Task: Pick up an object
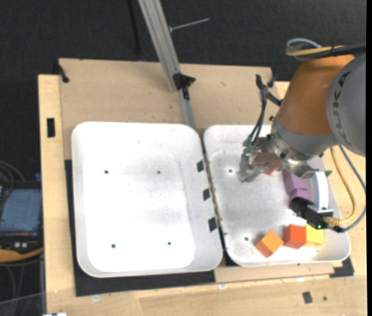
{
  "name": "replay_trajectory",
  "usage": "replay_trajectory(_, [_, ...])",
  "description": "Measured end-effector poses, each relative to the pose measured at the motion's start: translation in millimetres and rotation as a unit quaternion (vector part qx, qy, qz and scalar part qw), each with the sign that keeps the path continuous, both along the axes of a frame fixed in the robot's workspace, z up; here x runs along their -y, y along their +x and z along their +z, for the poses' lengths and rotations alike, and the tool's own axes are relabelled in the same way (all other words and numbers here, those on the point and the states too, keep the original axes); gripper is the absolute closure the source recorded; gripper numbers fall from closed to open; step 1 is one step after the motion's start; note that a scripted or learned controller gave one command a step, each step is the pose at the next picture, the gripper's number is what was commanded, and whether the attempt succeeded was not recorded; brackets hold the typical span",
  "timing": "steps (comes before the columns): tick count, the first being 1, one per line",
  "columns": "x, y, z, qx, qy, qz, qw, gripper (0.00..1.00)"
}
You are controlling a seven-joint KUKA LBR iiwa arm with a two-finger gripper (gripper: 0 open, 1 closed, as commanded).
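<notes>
- The gripper [250, 166] hangs over the right bin [235, 203], near the top end of that bin.
- I cannot tell if the gripper is wide, narrow, or holding something, because its tip is small and blurry here.
- There is a bit of red just beside the tip, but I cannot tell what it is.
- The right bin holds the toys.
- A purple block [297, 184] lies to the right of the gripper tip, partly under the arm [317, 110].
- An orange block [270, 243] sits well below the tip, near the bottom rim of the bin.
- A red block [295, 236] sits just beside the orange block, on its right.
- A yellow block [315, 236] is touching the red block, on its far side from the orange one.
- The three blocks at the bottom are well apart from the gripper.
- The left bin [139, 196] is far to the left of the tip, with only small dark dots on its white floor.
- The two bins sit side by side and touch in the middle, on a brown board [106, 91].
</notes>
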State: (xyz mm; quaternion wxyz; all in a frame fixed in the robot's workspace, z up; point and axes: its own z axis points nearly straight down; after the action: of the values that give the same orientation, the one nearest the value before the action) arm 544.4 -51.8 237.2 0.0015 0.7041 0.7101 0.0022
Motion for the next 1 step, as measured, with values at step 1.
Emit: replay_trajectory(1, [-50.1, 14.0, -4.8, -0.001, -0.0003, 0.000, 1.0000, 1.00])
